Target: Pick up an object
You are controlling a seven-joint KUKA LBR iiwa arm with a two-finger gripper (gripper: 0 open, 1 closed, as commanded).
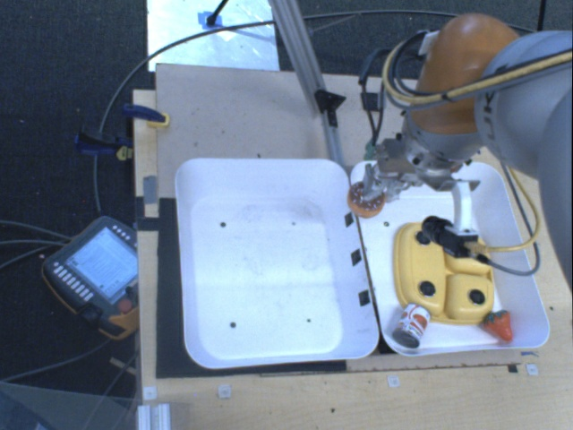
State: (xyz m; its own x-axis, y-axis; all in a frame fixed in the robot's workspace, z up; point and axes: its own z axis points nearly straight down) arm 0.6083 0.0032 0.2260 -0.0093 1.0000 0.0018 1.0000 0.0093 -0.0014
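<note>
- So there's a small brown ring-shaped thing, looks like a little donut (366, 202), sitting right at the upper left corner of the right bin (528, 280), basically on the rim where the two bins meet.
- The gripper (374, 186) is right on top of it, tip touching or just above the donut. Honestly can't tell if it's open, closed, or actually gripping; the angle hides that.
- Same bin also has a yellow toy (445, 276) with dark knobs in the middle, a small red and white can (411, 324) lying tipped near the front edge, and an orange-red bit like a carrot or strawberry (500, 325) in the front right corner.
- Left bin (269, 258) is next door, white.
- Off to the left of the bench there's a teach pendant (94, 271) with its screen lit.
</note>
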